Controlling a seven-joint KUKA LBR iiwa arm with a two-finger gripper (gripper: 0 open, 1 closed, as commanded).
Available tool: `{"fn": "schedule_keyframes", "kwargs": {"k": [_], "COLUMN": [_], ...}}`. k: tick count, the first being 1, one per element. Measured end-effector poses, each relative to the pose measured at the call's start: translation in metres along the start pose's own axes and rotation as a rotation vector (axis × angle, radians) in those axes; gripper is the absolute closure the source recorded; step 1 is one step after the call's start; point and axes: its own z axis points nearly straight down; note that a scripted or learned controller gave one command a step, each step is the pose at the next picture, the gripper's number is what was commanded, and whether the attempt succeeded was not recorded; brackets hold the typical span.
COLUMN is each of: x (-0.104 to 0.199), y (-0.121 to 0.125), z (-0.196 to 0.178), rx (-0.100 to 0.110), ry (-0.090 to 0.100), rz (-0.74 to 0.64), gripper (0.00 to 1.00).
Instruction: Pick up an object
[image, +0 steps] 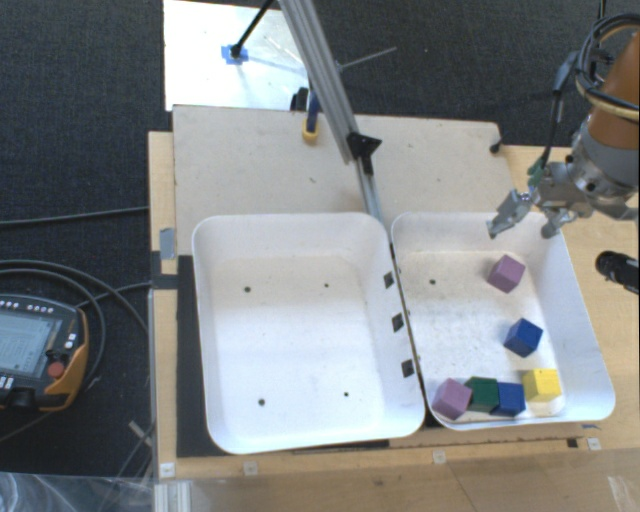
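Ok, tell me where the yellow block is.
The yellow block sits in the right bin, in its near right corner, next to a blue block at the end of the row along the near wall.

We see the scene evenly and brightly lit from above, so the two shallow white plastic bins (300, 330) read almost washed out and their inner walls lose detail, while the dark speckled carpet (80, 110) around the bench stays deep and grainy. Shadows are soft and short: each small coloured wooden cube (522, 337) casts only a faint smudge, and a glossy pale sheet (230, 55) at the top glares strongly. We find the picture slightly soft overall, with coarse noise and mild blur on the grey arm's two-finger gripper (528, 222)
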Motion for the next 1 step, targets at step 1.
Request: {"fn": "schedule_keyframes", "kwargs": {"k": [1], "x": [-0.0604], "y": [-0.0241], "z": [0.0784], "rx": [0.012], "ry": [0.001], "rz": [0.005], "gripper": [0.0]}}
